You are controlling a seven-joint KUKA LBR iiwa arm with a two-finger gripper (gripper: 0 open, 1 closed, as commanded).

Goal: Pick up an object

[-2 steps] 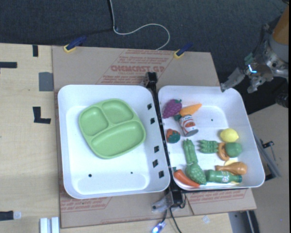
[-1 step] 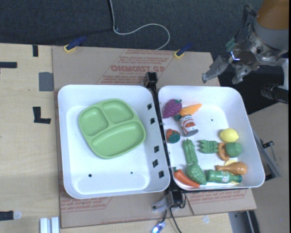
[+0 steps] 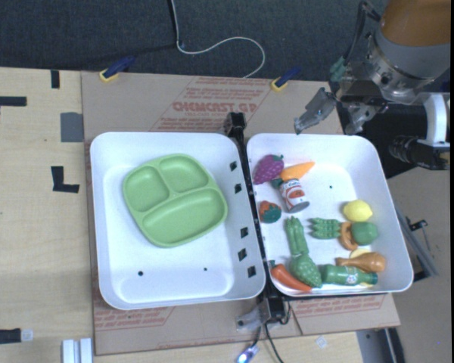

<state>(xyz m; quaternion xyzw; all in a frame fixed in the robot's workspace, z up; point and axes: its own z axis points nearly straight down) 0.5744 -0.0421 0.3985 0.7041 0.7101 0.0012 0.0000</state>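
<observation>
My gripper [image 3: 334, 119] hangs above the far edge of the right bin [image 3: 378, 161], its two fingers [image 3: 312, 117] spread open with nothing between them. Below it in the right bin lie toy foods: a purple grape bunch [image 3: 268, 168], an orange carrot [image 3: 298, 170], a small can [image 3: 293, 193], a round red and green piece [image 3: 269, 212], a yellow lemon [image 3: 357, 210], a green lime [image 3: 365, 232], several green vegetables [image 3: 296, 237] and a green bottle [image 3: 348, 276]. All lie apart from the gripper.
The left bin [image 3: 106, 157] holds a green divided plate [image 3: 175, 199]. A black divider with clips [image 3: 242, 195] runs between the bins. Cardboard [image 3: 212, 104] lies under both bins, and a white cable [image 3: 212, 48] loops at the back.
</observation>
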